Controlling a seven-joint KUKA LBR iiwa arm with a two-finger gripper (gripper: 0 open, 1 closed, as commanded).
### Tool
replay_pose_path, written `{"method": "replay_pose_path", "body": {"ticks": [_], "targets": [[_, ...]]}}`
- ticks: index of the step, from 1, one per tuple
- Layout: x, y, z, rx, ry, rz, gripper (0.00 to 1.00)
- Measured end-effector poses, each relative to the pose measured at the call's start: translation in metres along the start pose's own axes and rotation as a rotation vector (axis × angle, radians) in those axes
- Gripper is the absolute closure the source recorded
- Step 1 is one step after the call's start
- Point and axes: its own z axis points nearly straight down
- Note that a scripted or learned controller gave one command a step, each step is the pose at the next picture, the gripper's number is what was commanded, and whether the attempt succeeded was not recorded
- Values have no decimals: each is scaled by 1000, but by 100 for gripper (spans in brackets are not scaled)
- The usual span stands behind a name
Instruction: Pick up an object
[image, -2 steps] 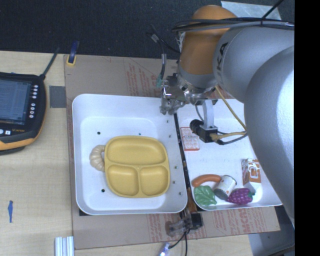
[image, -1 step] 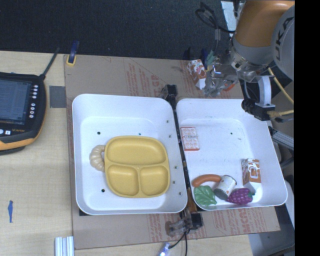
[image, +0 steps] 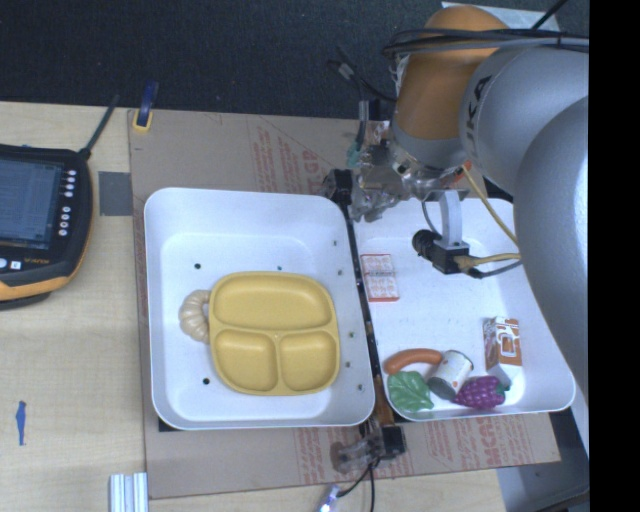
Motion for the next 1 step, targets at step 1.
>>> {"method": "replay_pose_path", "body": {"ticks": [1], "targets": [[57,-11,10,-1,-1,-1,100]]}}
